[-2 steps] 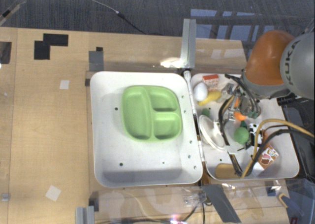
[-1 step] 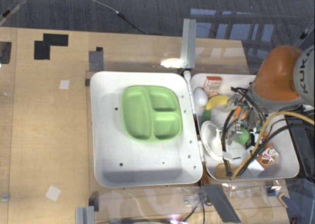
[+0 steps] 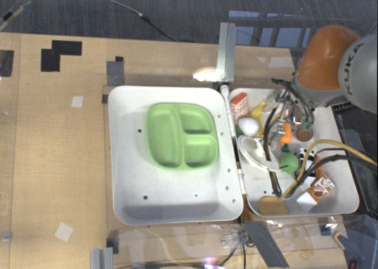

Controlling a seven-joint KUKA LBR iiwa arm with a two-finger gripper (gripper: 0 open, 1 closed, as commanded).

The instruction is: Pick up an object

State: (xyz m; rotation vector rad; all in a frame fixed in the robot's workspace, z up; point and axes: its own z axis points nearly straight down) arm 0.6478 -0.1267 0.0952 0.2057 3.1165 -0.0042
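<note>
Toys lie in a small heap in the right bin [image 3: 348, 200], all around and under the gripper [image 3: 289, 123]. The gripper hangs low over the far part of that bin, among black and yellow cables [image 3: 322, 155]. I cannot tell if it is wide or narrow, because cables and arm parts hide its tips.

Just left of the gripper sit one white egg [image 3: 248, 126], smooth and round, one small red and white carton [image 3: 239, 106] and one yellow piece [image 3: 258, 110]. Right beside it is one orange piece [image 3: 286, 133] and one brown round thing [image 3: 305, 134]. Nearer to me from the gripper lie one white spoon [image 3: 253, 151], shiny and curved, one green lumpy toy [image 3: 289, 162], one brown and white box [image 3: 319, 188] and one tan spoon-shaped thing [image 3: 273, 204].

Far to the left of the gripper is the second bin [image 3: 127, 203]. It holds one green plate [image 3: 181, 135] with rounded corners and three hollow parts. It looks like smooth plastic.

Both bins are white and shallow. They touch side by side on a pale wooden bench [image 3: 53, 161].
</note>
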